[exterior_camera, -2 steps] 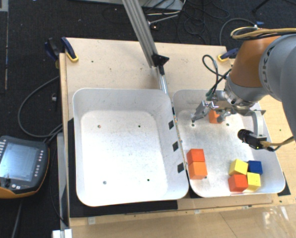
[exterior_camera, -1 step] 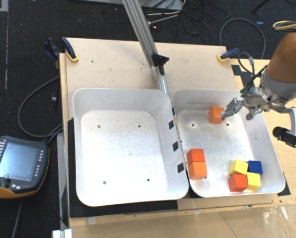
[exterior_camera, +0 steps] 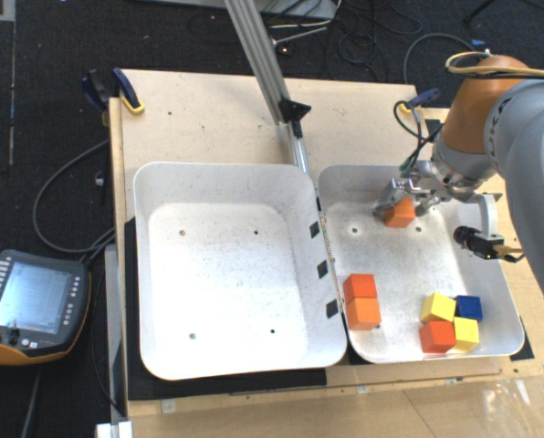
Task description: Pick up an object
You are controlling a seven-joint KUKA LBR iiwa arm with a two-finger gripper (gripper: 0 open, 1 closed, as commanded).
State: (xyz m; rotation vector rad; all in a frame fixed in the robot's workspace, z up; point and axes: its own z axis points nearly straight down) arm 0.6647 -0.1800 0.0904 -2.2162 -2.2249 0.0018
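On a pale bench over dark carpet, the gripper clamps an orange block.

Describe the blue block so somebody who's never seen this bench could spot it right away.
Look in the right bin, at its near right corner, where four small blocks cluster. The blue block sits on the cluster's far right side, beside a yellow block and above another yellow one. It is the bench's one blue block.

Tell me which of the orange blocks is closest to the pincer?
The small orange block at the pincer, high in the right bin. The orange pair and the cluster's orange block lie near the front.
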